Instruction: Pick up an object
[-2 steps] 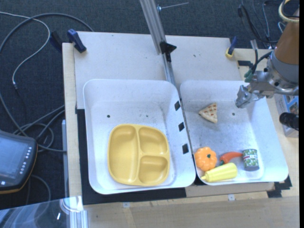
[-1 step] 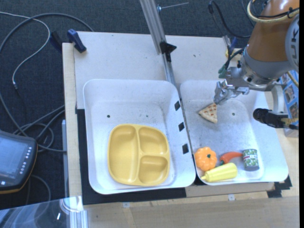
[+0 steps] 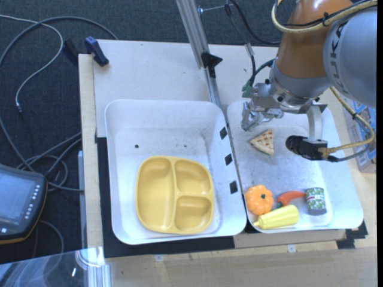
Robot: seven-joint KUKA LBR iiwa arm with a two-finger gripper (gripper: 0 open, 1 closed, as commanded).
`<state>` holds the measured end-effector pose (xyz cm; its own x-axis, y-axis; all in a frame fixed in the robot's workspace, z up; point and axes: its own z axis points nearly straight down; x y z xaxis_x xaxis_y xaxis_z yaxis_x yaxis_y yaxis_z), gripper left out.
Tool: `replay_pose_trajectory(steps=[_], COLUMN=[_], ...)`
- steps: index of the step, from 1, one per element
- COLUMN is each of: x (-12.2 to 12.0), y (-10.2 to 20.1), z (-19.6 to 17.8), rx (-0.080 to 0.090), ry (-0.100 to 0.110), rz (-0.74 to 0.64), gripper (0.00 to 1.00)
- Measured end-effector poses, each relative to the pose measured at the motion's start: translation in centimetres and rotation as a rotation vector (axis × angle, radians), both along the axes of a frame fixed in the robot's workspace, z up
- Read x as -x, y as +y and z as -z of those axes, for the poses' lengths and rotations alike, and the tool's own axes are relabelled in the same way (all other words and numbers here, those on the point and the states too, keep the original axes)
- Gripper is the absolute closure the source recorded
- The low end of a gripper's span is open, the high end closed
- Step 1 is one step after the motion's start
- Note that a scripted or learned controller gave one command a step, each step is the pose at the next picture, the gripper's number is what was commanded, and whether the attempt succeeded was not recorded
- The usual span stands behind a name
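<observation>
My gripper (image 3: 254,121) hangs over the upper left part of the right bin (image 3: 344,187), its fingers pointing down with nothing between them. A tan pizza-slice wedge (image 3: 263,142) lies just below and right of the fingertips, apart from them. Along the bin's near edge sit an orange pumpkin (image 3: 259,199), a yellow corn cob (image 3: 278,217), a red-orange pepper (image 3: 291,196) and a small green-labelled can (image 3: 315,200).
The left bin (image 3: 119,124) holds a yellow divided plate (image 3: 175,194). A metal post (image 3: 194,23) rises behind the bins. A black cable connector (image 3: 305,146) dangles over the right bin, right of the wedge. Cables and a tablet lie off the bench at left.
</observation>
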<state>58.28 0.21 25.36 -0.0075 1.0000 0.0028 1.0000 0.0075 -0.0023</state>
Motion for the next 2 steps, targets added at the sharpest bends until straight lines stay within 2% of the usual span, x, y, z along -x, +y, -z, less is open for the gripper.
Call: replay_pose_trajectory(steps=[1,2], x=[-0.6,-1.7], y=[4.4,8.9], z=[0.5,2.7], rx=[0.002,0.001], ry=[-0.003,-0.001], rz=[0.002,0.002], gripper=[1.00,1.00])
